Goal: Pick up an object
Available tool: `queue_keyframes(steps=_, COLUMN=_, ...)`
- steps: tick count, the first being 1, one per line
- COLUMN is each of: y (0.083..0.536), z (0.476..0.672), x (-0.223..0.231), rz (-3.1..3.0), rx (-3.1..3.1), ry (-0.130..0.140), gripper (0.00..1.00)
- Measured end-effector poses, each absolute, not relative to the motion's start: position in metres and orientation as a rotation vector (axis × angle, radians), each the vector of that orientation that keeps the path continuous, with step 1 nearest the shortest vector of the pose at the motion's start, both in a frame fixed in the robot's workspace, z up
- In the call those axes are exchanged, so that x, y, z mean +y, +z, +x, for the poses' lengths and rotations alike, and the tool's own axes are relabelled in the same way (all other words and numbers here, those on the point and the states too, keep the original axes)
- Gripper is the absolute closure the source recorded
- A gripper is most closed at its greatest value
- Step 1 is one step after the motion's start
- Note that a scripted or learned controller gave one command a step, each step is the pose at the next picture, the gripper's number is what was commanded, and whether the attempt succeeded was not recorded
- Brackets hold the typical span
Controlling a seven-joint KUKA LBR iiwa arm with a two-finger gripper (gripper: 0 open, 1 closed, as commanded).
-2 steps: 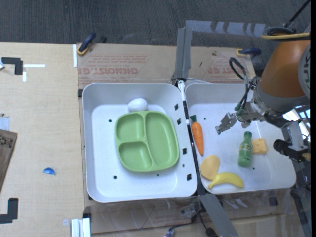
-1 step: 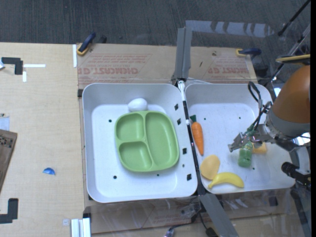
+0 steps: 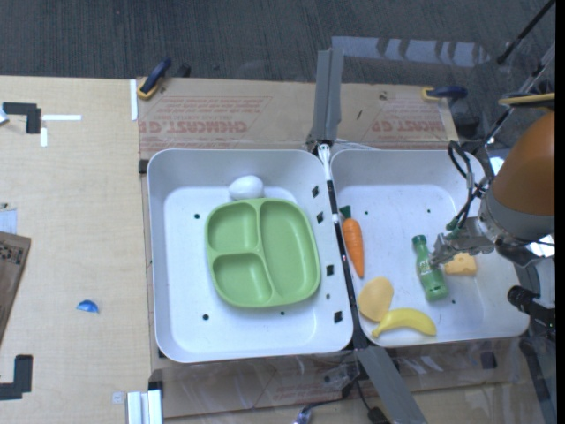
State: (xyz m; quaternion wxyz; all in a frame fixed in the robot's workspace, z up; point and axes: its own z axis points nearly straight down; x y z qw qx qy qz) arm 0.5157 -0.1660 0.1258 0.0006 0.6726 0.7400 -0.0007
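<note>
In the right bin (image 3: 397, 193) lie an orange carrot (image 3: 353, 246), a green bottle (image 3: 430, 270), a pale yellow slice (image 3: 377, 297) and a yellow banana (image 3: 406, 322). A small yellow chunk (image 3: 462, 266) rests just right of the bottle. My gripper (image 3: 452, 253) reaches in from the right and hangs low between the bottle's upper end and the yellow chunk, very near both. I see nothing lifted off the bin floor.
The left bin (image 3: 177, 237) holds a green divided plate (image 3: 262, 253) and a white egg-shaped object (image 3: 246, 186) at the plate's far edge. A divider wall (image 3: 331, 228) separates the bins. Cardboard lies behind them, and a wooden bench top (image 3: 71, 237) to the left.
</note>
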Motion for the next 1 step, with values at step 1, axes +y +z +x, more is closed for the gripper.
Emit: queue_keyframes(steps=1, y=0.1230, z=0.5142, x=-0.1647, rz=2.115, rx=2.330, ry=-0.006, gripper=0.00)
